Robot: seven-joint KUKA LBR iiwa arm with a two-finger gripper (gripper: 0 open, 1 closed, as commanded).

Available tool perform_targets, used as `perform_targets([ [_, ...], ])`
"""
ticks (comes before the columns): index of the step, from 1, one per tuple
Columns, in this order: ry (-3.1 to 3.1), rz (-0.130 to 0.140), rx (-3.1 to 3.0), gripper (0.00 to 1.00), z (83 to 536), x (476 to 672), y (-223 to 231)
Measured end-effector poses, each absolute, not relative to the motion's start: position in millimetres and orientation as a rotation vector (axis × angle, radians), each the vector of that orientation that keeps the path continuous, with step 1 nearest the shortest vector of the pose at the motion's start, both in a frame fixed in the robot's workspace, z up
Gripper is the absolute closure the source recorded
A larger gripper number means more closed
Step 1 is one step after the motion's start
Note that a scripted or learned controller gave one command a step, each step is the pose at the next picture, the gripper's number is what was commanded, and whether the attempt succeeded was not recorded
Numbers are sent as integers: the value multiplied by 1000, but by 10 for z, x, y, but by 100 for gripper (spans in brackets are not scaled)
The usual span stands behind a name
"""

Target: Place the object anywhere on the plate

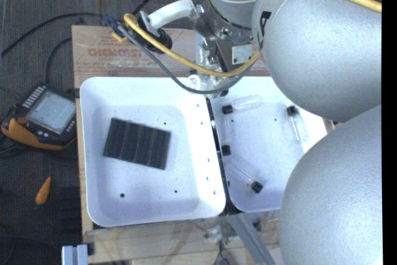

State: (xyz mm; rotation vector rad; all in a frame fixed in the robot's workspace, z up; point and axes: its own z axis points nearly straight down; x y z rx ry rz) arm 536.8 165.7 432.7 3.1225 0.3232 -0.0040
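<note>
In the lower part of the right bin [273, 205], a clear tube [246, 175] is lying on a slant, its black cap pointing toward the lower right. Further up, a black ridged plate [136, 143] is lying in the left bin [93, 133], its long axis running left to right, well apart from every tube. Beyond, a second tube [296, 126] is lying nearly straight up the frame, cap uppermost. A third tube [245, 103] is lying crosswise, cap to the left. The gripper [208, 74] is hanging over the bins' far edge; whether it is open or closed cannot be told. Red print on the board [111, 49] behind is showing too faintly to read.
</note>
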Motion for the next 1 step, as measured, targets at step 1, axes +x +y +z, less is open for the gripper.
perform_targets([
  [1, 356, 10, 3135, 100, 4403, 4871, 2245],
])
